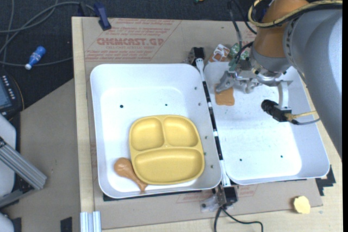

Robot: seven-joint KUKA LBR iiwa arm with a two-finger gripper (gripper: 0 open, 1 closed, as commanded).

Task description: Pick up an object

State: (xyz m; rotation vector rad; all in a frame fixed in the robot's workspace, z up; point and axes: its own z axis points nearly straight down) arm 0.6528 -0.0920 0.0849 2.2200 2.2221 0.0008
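Observation:
A small orange-brown flat piece [224, 97] lies in the right bin [261, 160], near its upper left corner and close to the divider. My gripper [237, 84] hangs at the end of the grey arm directly above and slightly right of that piece, low over the bin floor. Nothing can be seen held in it. A yellow divided plate [165, 148] sits in the left bin [114, 89], with a tan toy drumstick [128, 170] tucked against its lower left edge.
A small white-and-orange item [220, 52] lies just beyond the right bin's far edge. A black part with a yellow cable [275, 110] hangs from the arm over the right bin. A yellow chunk [300, 204] rests on the bench at the front right.

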